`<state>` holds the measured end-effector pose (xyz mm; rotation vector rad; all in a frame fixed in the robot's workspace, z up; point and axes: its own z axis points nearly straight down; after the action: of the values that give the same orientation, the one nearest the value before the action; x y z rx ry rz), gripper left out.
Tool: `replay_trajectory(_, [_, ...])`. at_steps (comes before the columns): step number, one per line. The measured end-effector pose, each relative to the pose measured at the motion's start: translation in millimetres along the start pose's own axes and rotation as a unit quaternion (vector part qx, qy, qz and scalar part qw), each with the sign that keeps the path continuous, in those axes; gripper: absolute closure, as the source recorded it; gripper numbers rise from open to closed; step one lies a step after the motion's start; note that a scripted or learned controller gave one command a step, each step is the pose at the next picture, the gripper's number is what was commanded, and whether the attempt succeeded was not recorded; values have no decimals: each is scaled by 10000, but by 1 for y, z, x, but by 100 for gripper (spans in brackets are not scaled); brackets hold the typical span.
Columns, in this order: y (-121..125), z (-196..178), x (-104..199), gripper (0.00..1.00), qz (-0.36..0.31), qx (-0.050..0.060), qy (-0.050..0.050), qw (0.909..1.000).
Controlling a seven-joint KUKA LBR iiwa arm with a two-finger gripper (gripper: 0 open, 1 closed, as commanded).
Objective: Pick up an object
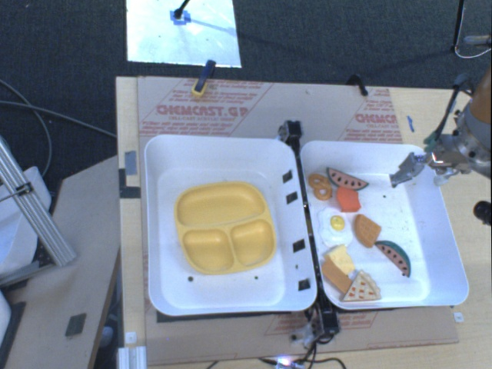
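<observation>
The right bin (438, 229) holds several toy foods: a watermelon slice (347, 180), a pretzel (319, 184), a red block (348, 199), a fried egg (335, 223), a brown toast piece (367, 230), a second watermelon slice (394, 257), a cheese wedge (338, 264) and a pizza slice (360, 287). My gripper (423, 175) hangs over the bin's back right corner, to the right of the first watermelon slice. It is open, with nothing between its fingers.
The left bin (161, 206) holds a yellow divided plate (225, 226). A black clamp strip (301, 206) runs between the bins. A blue and yellow tool (204, 78) lies on the cardboard behind the bins. Bare bin floor lies right of the foods.
</observation>
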<state>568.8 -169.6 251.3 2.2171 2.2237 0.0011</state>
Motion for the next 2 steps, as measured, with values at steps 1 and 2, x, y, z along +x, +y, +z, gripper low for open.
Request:
replay_trajectory(1, [-68,153,15,0,18,88,32,10000])
replay_trajectory(2, [-83,149,-39,0,26,3,1,10000])
